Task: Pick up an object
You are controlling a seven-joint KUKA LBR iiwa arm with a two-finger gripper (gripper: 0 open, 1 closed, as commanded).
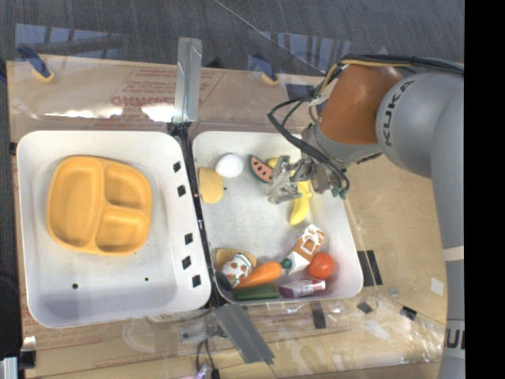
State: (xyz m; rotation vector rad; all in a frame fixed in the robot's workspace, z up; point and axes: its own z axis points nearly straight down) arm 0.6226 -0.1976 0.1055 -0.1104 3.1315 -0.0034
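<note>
The pincer [286,181] is seen open above the banana [301,205], judged light, smooth plastic; mid-body grasp advised.

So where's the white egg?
The white egg lies in the right bin, near its top left corner, between the yellow cookie and the watermelon slice.

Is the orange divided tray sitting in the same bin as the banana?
No, the orange divided tray lies in the left bin, while the banana lies in the right bin by the gripper.
</note>
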